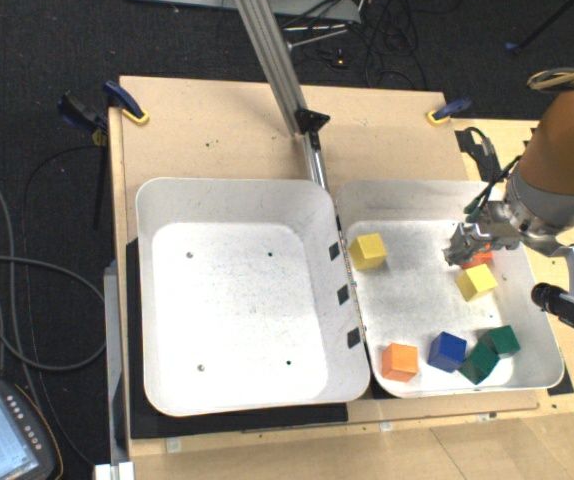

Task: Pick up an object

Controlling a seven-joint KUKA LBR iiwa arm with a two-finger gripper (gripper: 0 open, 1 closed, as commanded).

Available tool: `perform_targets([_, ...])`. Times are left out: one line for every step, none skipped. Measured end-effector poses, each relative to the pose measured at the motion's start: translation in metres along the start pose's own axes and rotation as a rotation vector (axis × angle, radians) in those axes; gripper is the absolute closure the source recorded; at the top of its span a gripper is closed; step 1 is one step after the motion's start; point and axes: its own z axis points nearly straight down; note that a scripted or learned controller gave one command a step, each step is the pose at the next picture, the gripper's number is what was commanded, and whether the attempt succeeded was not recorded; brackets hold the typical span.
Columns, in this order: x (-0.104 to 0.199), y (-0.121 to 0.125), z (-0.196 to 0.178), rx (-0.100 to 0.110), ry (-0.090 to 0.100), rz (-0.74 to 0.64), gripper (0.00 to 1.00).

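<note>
Reaching in from 3 o'clock, the arm sets its gripper low over the right bin, just above a red block; grip state can't be told. Touching the red block at 6 o'clock: a yellow block. A 2nd yellow cube sits at 9 o'clock. Along the bin's 6 o'clock edge: orange cube, blue cube, two green blocks. Left bin at 9 o'clock.

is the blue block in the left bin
No, the blue block lies in the right bin, near its front edge between the orange block and a green block.
</note>
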Motion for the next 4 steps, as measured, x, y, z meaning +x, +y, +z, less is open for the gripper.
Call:
perform_targets([0.000,0.001,-0.017,0.001,0.000,0.000,1.00])
perform_targets([0.053,0.020,-0.017,0.003,0.003,-0.007,1.00])
perform_targets([0.106,0.025,-0.034,0.002,0.004,-0.007,1.00])
perform_targets([0.155,0.033,-0.047,0.003,0.003,-0.007,1.00])
